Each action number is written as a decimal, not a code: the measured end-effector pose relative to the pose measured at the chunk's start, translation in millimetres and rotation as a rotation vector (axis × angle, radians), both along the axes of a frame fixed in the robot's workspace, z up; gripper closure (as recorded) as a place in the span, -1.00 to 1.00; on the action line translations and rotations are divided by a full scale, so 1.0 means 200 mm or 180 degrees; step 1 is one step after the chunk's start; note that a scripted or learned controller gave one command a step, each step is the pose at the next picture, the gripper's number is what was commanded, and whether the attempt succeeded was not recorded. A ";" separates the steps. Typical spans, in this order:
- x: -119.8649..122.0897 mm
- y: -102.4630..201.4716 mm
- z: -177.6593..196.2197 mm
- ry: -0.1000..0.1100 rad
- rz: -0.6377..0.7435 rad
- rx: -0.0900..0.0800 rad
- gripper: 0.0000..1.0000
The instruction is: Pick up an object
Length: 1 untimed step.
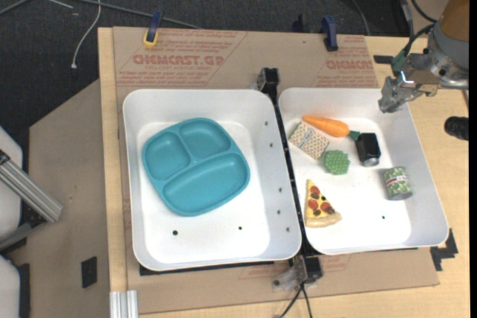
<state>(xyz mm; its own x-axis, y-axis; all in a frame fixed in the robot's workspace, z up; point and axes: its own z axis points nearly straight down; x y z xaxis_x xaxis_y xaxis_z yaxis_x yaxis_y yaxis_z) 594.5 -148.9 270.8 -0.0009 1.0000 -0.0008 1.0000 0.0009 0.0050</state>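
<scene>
The pincer (393, 101) is hanging over the far right corner of the right bin (428, 223), and whether its tips are apart or together is impossible to tell at this angle; nothing appears to be sitting between them. Just below and to its left, a black block (368, 147) is lying beside an orange carrot (326, 126). Further left of the pincer, a patterned wedge, possibly toy cheese (308, 140), is touching a green round piece (336, 161). Directly beneath the pincer, toward the near edge, a small green can (397, 183) is resting on its side. Well down and left, a pizza slice (320, 205) is lying. Far to the left, a teal divided plate (195, 165) is sitting in the left bin (141, 234).
</scene>
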 end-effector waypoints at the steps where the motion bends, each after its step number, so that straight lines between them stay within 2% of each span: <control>1: -0.06 0.26 -0.06 0.0025 0.0014 0.0012 1.00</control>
